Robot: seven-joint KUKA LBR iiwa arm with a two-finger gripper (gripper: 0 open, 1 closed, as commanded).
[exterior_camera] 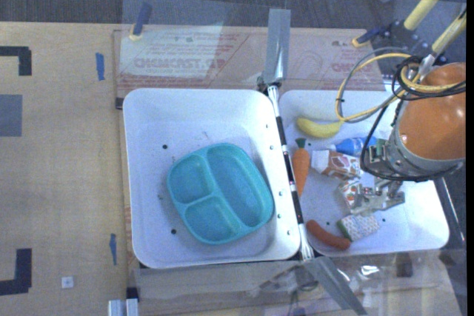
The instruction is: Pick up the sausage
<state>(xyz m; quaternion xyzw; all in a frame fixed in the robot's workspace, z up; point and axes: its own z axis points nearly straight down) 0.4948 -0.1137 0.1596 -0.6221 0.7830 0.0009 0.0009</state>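
Observation:
The sausage (pixel 328 234), reddish-brown and slightly curved, lies in the right bin (pixel 422 229) near its front left corner. A small green and white checked packet (pixel 361 225) touches its right end. My gripper (pixel 376 197) hangs over the middle of the right bin, up and to the right of the sausage and apart from it. It is just above a crumpled printed wrapper (pixel 350 193). The orange band of the arm (pixel 437 122) sits above the gripper at the right.
The right bin also holds a banana (pixel 318 127), a carrot (pixel 301 168) along the left wall, a brown and white carton (pixel 337 163) and a blue item (pixel 354 146). The left bin (pixel 148 122) holds a blue divided plate (pixel 220 192). Yellow cables (pixel 355 85) loop over the right bin's back.

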